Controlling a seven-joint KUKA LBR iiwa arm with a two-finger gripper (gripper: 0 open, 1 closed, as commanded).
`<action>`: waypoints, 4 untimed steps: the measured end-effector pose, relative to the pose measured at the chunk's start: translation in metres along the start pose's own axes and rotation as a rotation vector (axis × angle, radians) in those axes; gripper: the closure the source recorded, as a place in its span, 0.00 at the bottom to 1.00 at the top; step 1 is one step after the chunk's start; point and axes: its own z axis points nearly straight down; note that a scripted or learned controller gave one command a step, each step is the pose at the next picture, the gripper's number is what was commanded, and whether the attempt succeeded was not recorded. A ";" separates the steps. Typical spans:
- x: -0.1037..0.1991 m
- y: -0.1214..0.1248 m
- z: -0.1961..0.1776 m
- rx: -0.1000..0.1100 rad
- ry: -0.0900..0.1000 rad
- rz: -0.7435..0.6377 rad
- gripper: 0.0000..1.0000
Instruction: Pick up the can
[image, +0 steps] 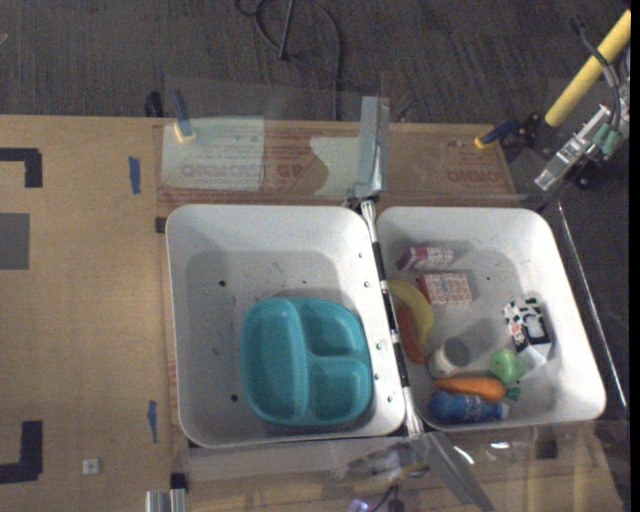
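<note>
**Pale can hemmed in at the near end of the right bin**

Blue comes first along the near wall of the right bin (575, 330): a blue bottle (465, 407) lying on its side, with a carrot (470, 386) lying just behind it and parallel to it. The can (452, 355) comes next, just beyond the carrot and touching it or nearly so. It sits in the half of the bin toward the divider. Its round grey end faces up at the camera, so its long axis looks close to upright, though a slight lean cannot be ruled out.

A green toy (508, 365) sits just beside the can on the right and a banana (412, 318) on the left. The arm enters from the right, so I judge the tool would have to pass over the green toy and a black-and-white object (527, 323), then come down from above. How wide the tool stands, or whether it holds anything, I cannot tell.

Farther back lie a small box (447, 288) and a carton (425, 257). The left bin (200, 250) holds a teal divided plate (305, 360). Both bins rest on a tan bench (80, 300) marked with blue tape, and dark carpet lies beyond it.
</note>
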 end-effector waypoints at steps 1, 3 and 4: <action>0.000 0.002 -0.013 -0.005 -0.008 -0.003 1.00; -0.002 0.005 -0.038 -0.014 -0.026 -0.006 1.00; -0.003 0.006 -0.051 -0.019 -0.035 -0.007 1.00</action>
